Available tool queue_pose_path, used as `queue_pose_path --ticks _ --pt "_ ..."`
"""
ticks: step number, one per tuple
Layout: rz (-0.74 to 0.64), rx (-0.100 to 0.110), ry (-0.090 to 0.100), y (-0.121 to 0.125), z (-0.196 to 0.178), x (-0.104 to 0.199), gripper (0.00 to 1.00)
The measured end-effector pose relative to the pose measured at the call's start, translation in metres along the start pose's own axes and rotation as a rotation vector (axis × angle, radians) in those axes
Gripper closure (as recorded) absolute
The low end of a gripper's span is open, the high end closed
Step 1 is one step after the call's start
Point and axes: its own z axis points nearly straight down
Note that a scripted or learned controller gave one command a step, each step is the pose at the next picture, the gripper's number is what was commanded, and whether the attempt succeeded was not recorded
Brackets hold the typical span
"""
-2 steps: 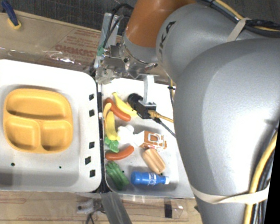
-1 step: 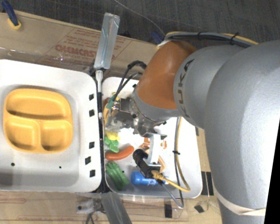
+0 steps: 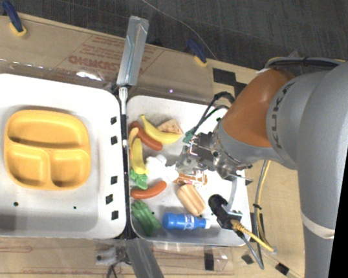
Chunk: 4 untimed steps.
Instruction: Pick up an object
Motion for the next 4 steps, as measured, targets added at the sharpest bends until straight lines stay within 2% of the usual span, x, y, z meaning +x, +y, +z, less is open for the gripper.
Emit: queue_pose_path --ticks 1,2,3,4 --pt "0.118 0.007 0.003 0.096 0.09 0.017 0.0" --pt "-0.445 -0.007 0.001 0.098 0.029 0.033 0.0" --pt "0.049 -0.001 0.002 0.111 0.074 0.024 0.0" --pt "-0.17 -0.003 0.004 0.033 -0.012 0.025 0.0"
